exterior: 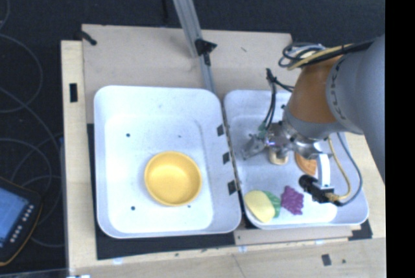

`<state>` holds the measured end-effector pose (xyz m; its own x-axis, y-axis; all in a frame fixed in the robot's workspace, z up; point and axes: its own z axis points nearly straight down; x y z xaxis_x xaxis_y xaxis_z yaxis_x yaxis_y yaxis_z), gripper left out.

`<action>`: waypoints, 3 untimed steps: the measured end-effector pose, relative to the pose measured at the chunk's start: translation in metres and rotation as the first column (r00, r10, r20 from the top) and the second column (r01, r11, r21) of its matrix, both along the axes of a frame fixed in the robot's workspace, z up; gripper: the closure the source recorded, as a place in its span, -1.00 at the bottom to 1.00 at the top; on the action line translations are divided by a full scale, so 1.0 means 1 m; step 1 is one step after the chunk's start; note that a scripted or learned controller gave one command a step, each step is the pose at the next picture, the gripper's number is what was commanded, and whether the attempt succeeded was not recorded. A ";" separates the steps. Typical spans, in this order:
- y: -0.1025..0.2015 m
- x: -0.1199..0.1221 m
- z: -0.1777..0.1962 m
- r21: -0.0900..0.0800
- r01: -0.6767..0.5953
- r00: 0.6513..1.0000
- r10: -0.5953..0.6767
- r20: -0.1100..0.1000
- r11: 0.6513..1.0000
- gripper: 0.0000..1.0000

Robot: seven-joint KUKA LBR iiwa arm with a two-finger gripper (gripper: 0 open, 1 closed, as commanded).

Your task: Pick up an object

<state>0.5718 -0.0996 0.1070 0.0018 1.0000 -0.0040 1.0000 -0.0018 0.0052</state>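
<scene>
My gripper (pixel 259 142) hangs low over the middle of the right bin (pixel 246 108), under the arm's orange band. A small tan object (pixel 279 157) lies just right of it, partly covered by the wrist. An orange object (pixel 306 163) peeks out beside that, mostly hidden by the arm. At the bin's near edge lie a yellow object with a green end (pixel 260 205) and a purple grape bunch (pixel 293 199). A yellow bowl (pixel 172 178) sits upright in the left bin (pixel 130 115).
A grey slanted pole (pixel 185 4) rises behind the bins, ending near their shared wall. Black cables and a connector (pixel 316 190) dangle from the wrist over the right bin's near right part. A tablet (pixel 13 218) lies off the bench at the left.
</scene>
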 end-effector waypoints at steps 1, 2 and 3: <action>-0.001 0.001 0.012 0.002 0.007 1.000 -0.007 0.004 1.000 1.00; -0.004 0.012 0.071 0.003 -0.005 1.000 0.005 0.002 1.000 1.00; 0.003 0.008 0.124 0.003 -0.006 1.000 0.006 0.002 1.000 1.00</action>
